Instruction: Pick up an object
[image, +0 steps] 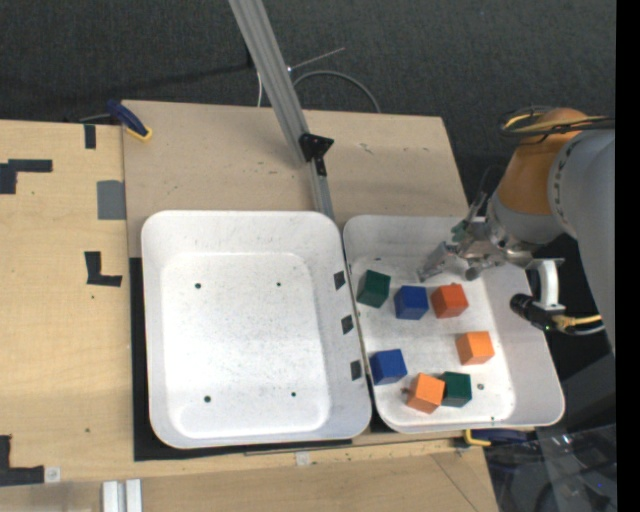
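I see two bins side by side on the bench (240, 160): left bin (240, 235), right bin (400, 235). All seven blocks lie in the right one. Far row, left to right: block (374, 288), block (411, 302), block (450, 299). One block (475, 347) sits alone toward the right wall. Near row: block (388, 366) at left, then two touching, block (427, 392) and block (457, 388). Gripper (440, 262) hangs over the far part of the right bin, just behind the far row
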